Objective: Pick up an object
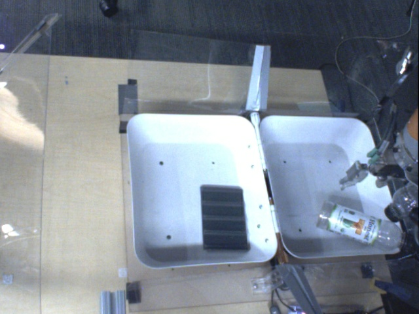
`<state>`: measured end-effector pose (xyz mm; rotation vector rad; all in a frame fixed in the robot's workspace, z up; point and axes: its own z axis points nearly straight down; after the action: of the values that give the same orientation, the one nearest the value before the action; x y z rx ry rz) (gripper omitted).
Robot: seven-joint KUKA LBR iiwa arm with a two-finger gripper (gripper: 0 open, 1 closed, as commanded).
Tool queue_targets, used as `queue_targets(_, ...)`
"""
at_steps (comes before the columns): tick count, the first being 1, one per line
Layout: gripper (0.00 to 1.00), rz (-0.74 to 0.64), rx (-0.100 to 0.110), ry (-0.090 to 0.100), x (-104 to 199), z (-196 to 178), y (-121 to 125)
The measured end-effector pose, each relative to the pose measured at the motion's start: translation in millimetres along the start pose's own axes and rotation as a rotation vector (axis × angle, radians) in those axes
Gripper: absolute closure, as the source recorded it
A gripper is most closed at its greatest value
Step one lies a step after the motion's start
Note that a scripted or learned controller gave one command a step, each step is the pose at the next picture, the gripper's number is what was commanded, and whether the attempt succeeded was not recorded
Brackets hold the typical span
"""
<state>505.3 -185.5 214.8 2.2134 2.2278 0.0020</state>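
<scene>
- I am seeing the hand (362, 173) hovering over the right bin (308, 136), near its right wall; I cannot tell its state.
- A clear bottle (357, 224) with a green and orange label is lying on its side in that bin, just below the hand.
- A black ribbed block (224, 217) is resting in the left bin (183, 136) on the tabletop (78, 175).

Grey claw (362, 175) — green-tipped (cables behind)

Bright, even overhead light; white bins (196, 142) nearly wash out, soft shadows inside, glare on the counter's (78, 175) left.
</scene>
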Motion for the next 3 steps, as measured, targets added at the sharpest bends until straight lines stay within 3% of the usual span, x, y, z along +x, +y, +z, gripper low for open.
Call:
queue_targets(1, 0.0, -0.111, -0.015, -0.003, 0, 125, -9)
queue_targets(2, 0.0, 0.251, -0.014, 0.001, -17, 125, 15)
queue_targets(3, 0.0, 0.103, -0.016, -0.001, -4, 125, -11)
